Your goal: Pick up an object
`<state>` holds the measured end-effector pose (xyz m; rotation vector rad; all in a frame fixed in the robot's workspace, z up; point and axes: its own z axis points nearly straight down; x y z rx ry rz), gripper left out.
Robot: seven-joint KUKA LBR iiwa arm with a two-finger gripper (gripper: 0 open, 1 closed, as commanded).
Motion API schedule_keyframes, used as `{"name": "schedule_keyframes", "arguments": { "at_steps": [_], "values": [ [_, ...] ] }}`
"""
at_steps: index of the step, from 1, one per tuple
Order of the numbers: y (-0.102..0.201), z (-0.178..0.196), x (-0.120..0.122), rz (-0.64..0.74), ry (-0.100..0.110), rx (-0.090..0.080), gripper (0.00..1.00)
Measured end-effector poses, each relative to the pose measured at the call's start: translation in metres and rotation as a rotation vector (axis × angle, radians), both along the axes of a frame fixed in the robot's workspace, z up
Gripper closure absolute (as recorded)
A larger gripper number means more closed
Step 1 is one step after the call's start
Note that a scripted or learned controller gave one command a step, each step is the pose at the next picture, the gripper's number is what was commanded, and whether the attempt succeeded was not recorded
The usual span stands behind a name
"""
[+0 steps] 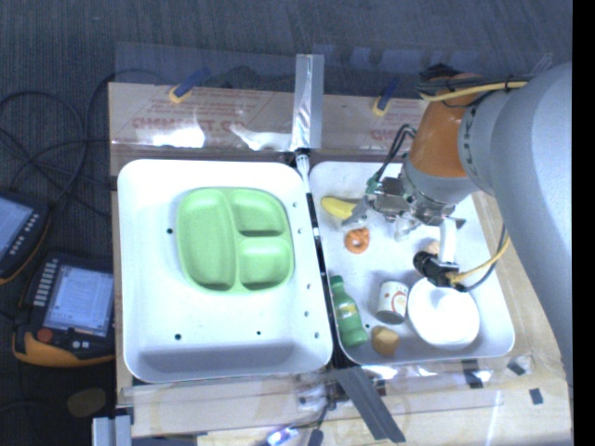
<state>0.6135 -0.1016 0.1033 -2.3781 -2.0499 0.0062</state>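
Doughnut [357, 241] sits just near-left of my pincer [402, 214], banana [337, 208] beside it; descending, I might nudge either aside. Whether my pincer is open, I cannot tell.

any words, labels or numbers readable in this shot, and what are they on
None can be read as text.
Cardboard sheet behind the bins: faint reddish print, too blurred to read.
Small cup in the right bin: red-and-white label, too small to read.
Tablet at left: lit screen, content illegible.
Green bottle: no legible label.
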Motion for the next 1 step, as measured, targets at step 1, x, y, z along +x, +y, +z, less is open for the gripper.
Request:
{"name": "schedule_keyframes", "arguments": {
  "at_steps": [1],
  "values": [
    [0.0005,0.0086,0.0,0.0,0.001,0.003,1.0]
  ]
}}
